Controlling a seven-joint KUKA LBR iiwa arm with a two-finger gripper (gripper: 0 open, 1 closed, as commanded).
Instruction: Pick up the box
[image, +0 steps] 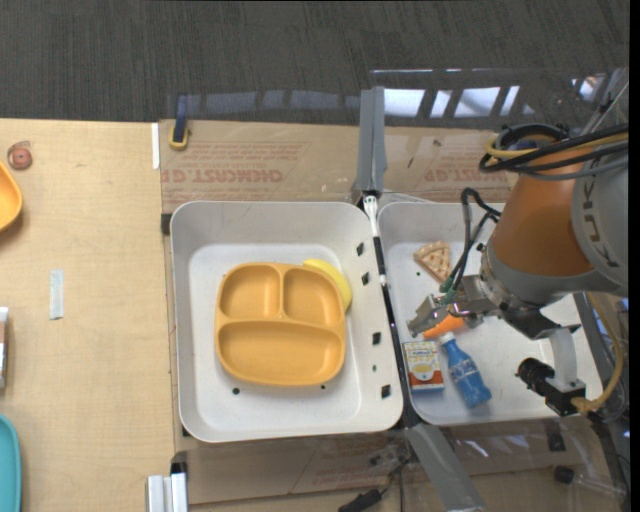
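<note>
**Box waiting at the near edge of the right bin**

Nearest to my camera, at the front of the right bin (560, 405), the small box (424, 364) is lying flat, a carton with a white top and a red-and-yellow label. It is resting against the bin's left wall, with a blue bottle (467, 372) lying just beside it on its right, close enough that they may be touching.

I am watching the gripper (440, 312) hanging low over the bin, just beyond the box and apart from it, over something orange (447, 324) that I am not able to identify. Whether it is open or closed I cannot tell.

I am judging the box to be light and fairly stiff, thin card that could dent under a hard squeeze, with a glossy face that may slip. I am thinking the hold belongs across its two long sides, though the wall and bottle are crowding both, so the short ends may be easier.

Counting: one box, one bottle, one triangular pizza-like piece (434, 260) further back. In the left bin (200, 330) I am seeing one orange divided plate (282, 325) with one yellow object (330, 278) at its far corner.
</note>
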